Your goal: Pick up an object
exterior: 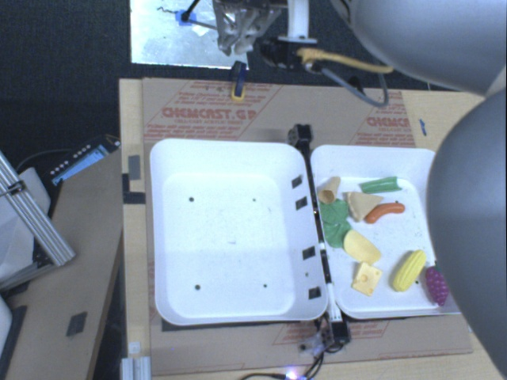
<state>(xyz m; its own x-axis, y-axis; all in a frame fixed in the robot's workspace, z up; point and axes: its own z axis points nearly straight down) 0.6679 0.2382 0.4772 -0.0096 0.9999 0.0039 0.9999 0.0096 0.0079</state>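
Pick not yet begun: grey arm (pixel 444 22) raised beyond both shallow white bins.
Right-hand white bin (pixel 420 158) holding every toy food; two-finger gripper (pixel 235 42) high above bench, state of claw impossible to tell. Best lowered onto well-separated yellow plastic corn cob (pixel 409 270), not crowded green leaf (pixel 336 220) or small purple grape bunch (pixel 436 285) at rim.

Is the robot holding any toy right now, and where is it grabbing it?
Nothing is held. The gripper hangs above the bench, beyond the bins, with nothing between its jaws. The toy food, like the corn, lies in the right bin.
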